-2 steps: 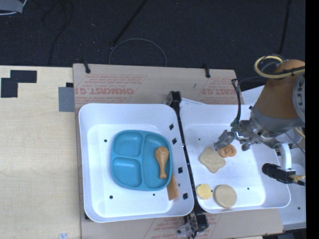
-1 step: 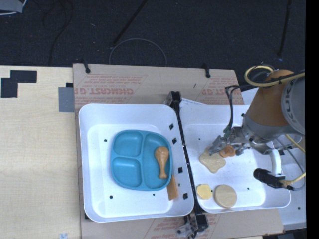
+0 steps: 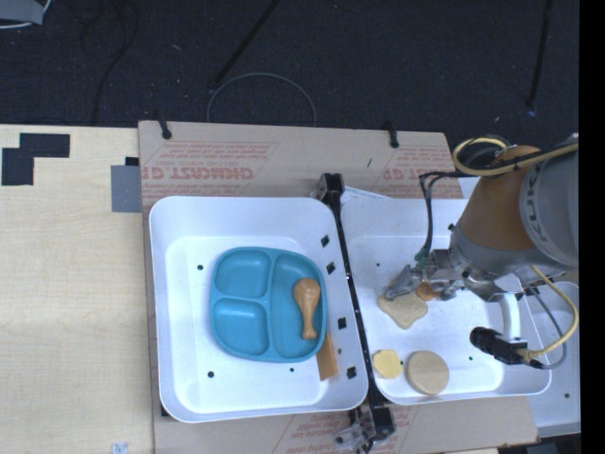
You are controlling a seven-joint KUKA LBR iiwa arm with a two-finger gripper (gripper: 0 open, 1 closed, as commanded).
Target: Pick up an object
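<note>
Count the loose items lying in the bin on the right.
3: a pale bread-like slice under the gripper, a small yellow disc near the front edge, and a larger tan disc beside it. The arm may hide more.

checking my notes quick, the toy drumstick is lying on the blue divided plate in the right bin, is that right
Not quite: the bin is wrong. The camera view shows the toy drumstick lying on the blue divided plate in the left bin, not the right one. The right bin has the gripper over a pale bread-like piece.
</note>
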